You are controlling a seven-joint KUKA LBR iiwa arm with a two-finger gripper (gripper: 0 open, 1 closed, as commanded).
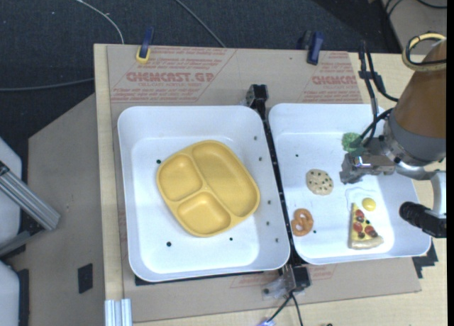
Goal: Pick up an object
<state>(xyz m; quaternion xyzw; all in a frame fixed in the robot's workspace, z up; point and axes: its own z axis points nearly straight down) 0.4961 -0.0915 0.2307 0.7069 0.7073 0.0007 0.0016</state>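
Camera view, fixed overhead, slanted. Arm (424,115) enters from the right side, orange band above the wrist, grey body below it. Gripper (352,171) is low over the right bin (397,246), near the bin's upper-middle area. Finger state: cannot tell from this angle; the head is dark and small, nothing is seen clamped in it.

Items rel. to gripper:
- Green piece (350,140), broccoli-like, just above the gripper, touching or nearly touching the wrist housing; contact not clear.
- Cookie (320,181), round w/ dark chips, just to the gripper's left, slightly lower, apart from it.
- Pretzel (302,222), orange-brown, further down and left of the gripper, close to the bin's left wall.
- Pizza slice (364,227), w/ red and yellow toppings, directly below the gripper, crust end toward the bin's lower rim. Apart from the gripper.
All four lie on the bin floor; none lifted.

Left bin (135,197), well to the gripper's left: holds a yellow divided plate (207,187), three compartments, lying flat and turned at an angle.

Both bins sit on a cardboard sheet (213,69) w/ red print. Blue clamps (314,47) at the sheet's top edge, above the gripper. Black clip (257,95) between the bins at their top, up and left of the gripper.
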